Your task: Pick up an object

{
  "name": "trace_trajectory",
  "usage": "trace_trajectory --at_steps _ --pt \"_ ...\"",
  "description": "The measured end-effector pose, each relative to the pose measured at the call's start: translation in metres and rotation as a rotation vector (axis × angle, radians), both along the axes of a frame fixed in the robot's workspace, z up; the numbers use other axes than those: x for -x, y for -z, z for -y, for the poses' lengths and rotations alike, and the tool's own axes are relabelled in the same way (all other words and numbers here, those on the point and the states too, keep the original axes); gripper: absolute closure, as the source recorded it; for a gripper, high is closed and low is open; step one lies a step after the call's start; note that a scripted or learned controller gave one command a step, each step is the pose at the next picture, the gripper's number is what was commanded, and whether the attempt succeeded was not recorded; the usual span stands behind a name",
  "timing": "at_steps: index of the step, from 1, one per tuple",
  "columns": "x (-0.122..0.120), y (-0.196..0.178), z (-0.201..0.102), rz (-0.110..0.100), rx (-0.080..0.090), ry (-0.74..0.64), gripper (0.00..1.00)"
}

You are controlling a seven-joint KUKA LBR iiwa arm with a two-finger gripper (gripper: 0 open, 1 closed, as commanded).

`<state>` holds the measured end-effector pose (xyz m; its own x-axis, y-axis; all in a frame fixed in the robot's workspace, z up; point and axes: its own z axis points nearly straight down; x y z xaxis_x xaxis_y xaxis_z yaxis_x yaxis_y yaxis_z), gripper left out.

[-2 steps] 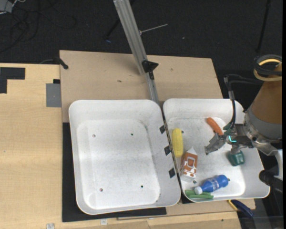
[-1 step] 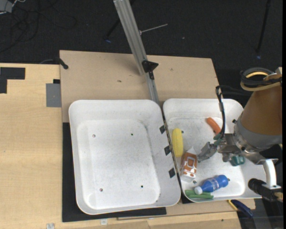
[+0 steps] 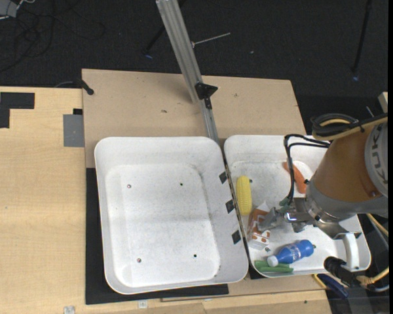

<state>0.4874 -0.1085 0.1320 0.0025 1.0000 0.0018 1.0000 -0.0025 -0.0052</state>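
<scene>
— Looking down from the camera above, we see two white bins side by side on the counter (image 3: pixel 249 103). Where is the arm?

— We see the arm (image 3: pixel 347 175) come in from the right, over the right bin (image 3: pixel 259 150). Its pincer (image 3: pixel 275 218) hangs low in that bin, near the middle.

— Is the pincer open or closed?

— We cannot tell. It is small and dark, and a mix of little things sits right by it.

— What can it pick up?

— We see a yellow corn cob (image 3: pixel 244 195) lying along the bin's left wall. A blue bottle (image 3: pixel 293 252) lies on its side near the front edge, with a green thing (image 3: pixel 280 267) just beside it. Some small red and white bits (image 3: pixel 261 229) lie between the corn and the bottle, right by the pincer. An orange thing (image 3: pixel 300 173) peeks out next to the arm.

— And the left bin (image 3: pixel 118 150)?

— We see its white floor with a few tiny dark dots.
</scene>
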Motion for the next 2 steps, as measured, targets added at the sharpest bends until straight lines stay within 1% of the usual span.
trace_trajectory --at_steps 1,2 --pt "-0.0058 0.0149 0.0007 0.021 0.002 -0.004 0.0" --pt "-0.0067 0.0051 0.0023 0.024 0.003 0.005 1.0"
